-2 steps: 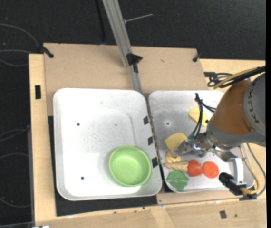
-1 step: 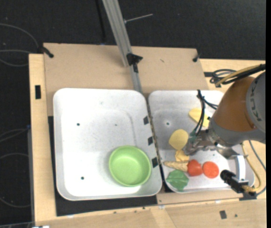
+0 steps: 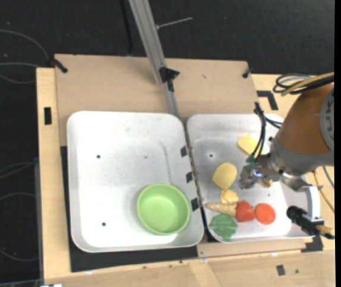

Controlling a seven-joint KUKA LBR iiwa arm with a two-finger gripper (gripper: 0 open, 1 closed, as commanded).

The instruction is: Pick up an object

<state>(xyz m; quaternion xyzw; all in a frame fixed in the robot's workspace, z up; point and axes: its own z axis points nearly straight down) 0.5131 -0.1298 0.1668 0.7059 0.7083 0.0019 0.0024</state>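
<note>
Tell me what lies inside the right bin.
The right bin holds three yellow pieces, two red ones, a green one and a pale cone. The arm covers its right side.

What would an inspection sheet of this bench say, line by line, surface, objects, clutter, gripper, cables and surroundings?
Surface: tan bench bearing left bin and right bin.
Job's things: in the right bin, three yellow pieces, two red balls, a green piece, a tan stick.
Clutter: green bowl in the left bin.
Gripper: gripper low over the right bin; finger state unclear.
Cables: cables by the arm, thin ones on the dark floor.
Surroundings: metal rail slanting over the bench.
</note>
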